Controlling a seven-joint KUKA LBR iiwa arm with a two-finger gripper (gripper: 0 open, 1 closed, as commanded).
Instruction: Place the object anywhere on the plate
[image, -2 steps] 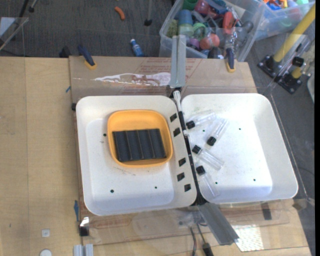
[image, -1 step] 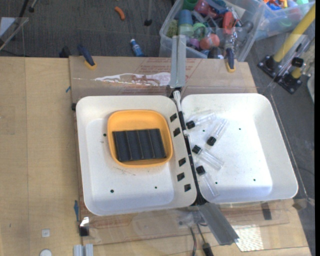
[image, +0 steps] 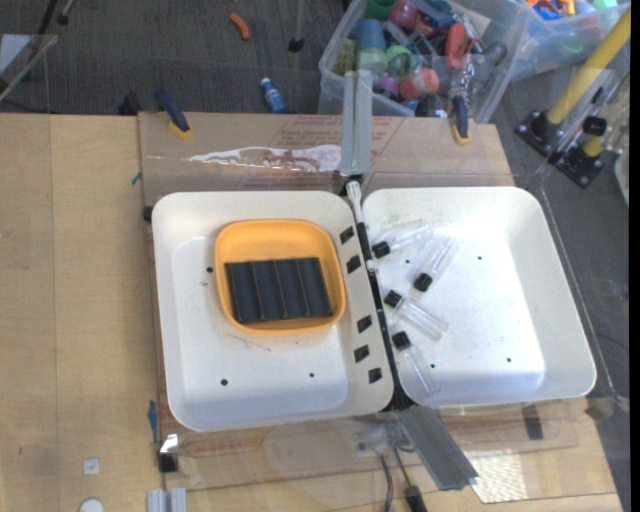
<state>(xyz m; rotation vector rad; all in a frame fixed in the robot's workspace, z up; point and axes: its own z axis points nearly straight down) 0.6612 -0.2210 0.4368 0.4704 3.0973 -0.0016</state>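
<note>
Camera view: black object (image: 278, 289) on plate (image: 232, 246)

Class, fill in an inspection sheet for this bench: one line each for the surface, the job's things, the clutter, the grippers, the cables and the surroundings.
Surface: a wooden bench bears two shallow white bins, the left bin and the right bin, side by side.
Job's things: an orange plate sits in the left bin, with a dark ribbed block lying on it.
Clutter: several clear vials with black caps lie scattered in the right bin's left half.
Grippers: nothing seen.
Cables: dark leads run off below the bins.
Surroundings: a clear tub of colourful toys stands behind the bench; a yellow pole on a black base is at upper right.
</note>
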